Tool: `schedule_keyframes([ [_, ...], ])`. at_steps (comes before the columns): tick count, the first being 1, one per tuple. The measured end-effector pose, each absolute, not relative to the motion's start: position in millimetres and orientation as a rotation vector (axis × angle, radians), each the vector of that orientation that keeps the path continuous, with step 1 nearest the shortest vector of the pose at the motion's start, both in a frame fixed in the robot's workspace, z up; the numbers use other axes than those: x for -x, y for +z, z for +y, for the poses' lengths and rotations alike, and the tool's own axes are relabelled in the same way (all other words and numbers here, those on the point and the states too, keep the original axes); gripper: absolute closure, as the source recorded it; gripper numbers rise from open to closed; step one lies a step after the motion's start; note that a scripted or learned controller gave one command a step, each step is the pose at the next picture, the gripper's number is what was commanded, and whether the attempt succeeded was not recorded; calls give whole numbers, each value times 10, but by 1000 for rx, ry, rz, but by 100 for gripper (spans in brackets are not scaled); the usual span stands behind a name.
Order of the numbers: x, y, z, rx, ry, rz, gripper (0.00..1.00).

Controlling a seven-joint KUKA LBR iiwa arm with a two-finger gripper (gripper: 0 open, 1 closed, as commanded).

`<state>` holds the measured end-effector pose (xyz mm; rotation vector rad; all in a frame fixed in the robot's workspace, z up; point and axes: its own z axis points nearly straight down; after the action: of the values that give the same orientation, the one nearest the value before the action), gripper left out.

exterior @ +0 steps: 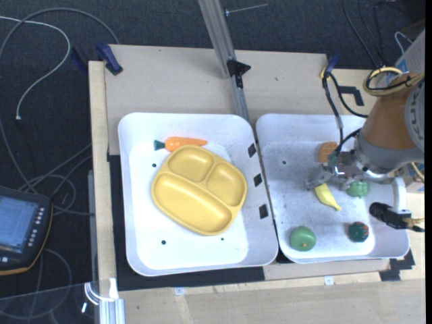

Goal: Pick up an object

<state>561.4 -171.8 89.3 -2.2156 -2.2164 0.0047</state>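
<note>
On the far left, a tablet (19, 229) lies on the dark floor among loose cables. The pale counter (169, 73) carries two shallow white bins side by side. The left bin (135, 174) holds a yellow divided plate (198, 190), set at a slant near the middle, and a toy carrot (182, 142) lying just beyond the plate's far edge, its green top pointing left. A metal pole (219, 29) runs down from the top toward the gap between the bins.

The right bin (283, 140) holds the small toys. A green apple (303, 238) sits near the front edge. A banana (327, 196) lies in the middle, slanted. Behind it an orange piece (328, 151) is partly hidden by the arm. To the right of the banana sits a small green piece (358, 188), and near the front right corner a dark red and green fruit (358, 231).

The arm (395, 123) reaches in from the right, and the claw (334, 175) hangs low just behind the banana, very close to its upper end. Whether it is spread or closed cannot be told, nor whether it touches the banana.
</note>
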Motion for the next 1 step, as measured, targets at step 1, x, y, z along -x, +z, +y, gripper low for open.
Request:
schedule_keyframes([
  [1, -5638, 1039, -1719, 2220, -3, -2222, 100],
])
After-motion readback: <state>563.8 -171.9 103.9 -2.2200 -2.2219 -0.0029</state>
